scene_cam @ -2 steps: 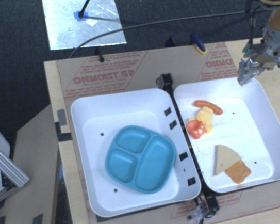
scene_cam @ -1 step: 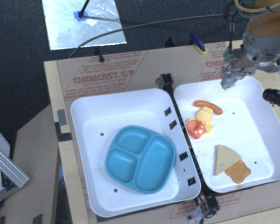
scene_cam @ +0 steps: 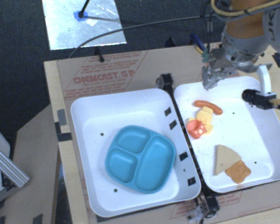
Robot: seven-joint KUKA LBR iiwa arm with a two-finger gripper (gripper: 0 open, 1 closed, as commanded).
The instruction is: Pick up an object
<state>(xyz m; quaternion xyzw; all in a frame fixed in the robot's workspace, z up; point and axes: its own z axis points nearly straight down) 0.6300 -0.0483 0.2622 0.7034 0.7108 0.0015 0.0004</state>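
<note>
Bench board (scene_cam: pixel 104 76) lettering: "CHEMCAST G.P."

The divided plate (scene_cam: pixel 141 159) is light blue and lies in a white bin (scene_cam: pixel 86 117). The sausage (scene_cam: pixel 208 107) is orange-red, the corn piece (scene_cam: pixel 204 118) yellow, the cracker (scene_cam: pixel 238 172) orange-brown (all plain, no pattern).

A light wooden bench (scene_cam: pixel 43 165) fills the middle of the frame. A cardboard sheet (scene_cam: pixel 104 72) with red lettering lies flat on it. On the cardboard, two shallow white bins sit side by side, touching: the left bin (scene_cam: pixel 123 105) and the right bin (scene_cam: pixel 269 141).
</note>
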